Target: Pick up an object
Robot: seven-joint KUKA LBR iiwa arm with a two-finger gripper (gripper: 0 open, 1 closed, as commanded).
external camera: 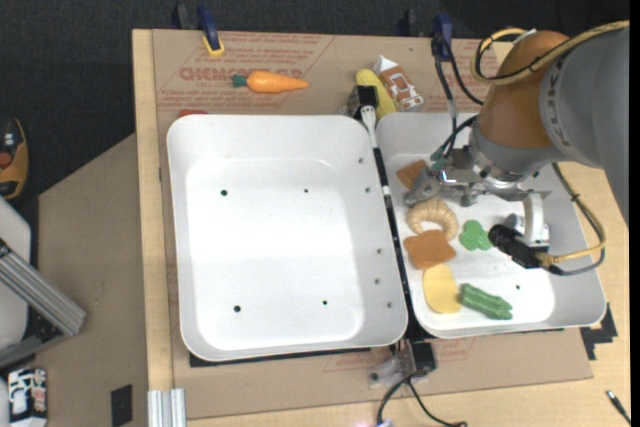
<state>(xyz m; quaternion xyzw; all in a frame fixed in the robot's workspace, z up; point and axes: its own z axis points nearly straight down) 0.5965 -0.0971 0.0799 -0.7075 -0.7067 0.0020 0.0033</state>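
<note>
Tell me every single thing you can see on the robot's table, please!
Left bin: 1, white, left half of the bench.
Right bin: 1, white, beside the left bin.
Toy carrot: 1, orange with green top, on the cardboard behind the left bin.
Banana: 1, yellow, behind the bins near their seam.
Croissant: 1, tan, in the right bin.
Orange slab: 1, orange, in the right bin, in front of the croissant.
Yellow piece: 1, pale yellow, right bin, front.
Green vegetable: 1, dark green, right bin, front.
Small green piece: 1, light green, right bin, middle.
Brown piece: 1, brown, right bin, back.
Arm: 1, grey with orange band, over the right bin.
End effector: 1, metal, above the brown piece.
</note>
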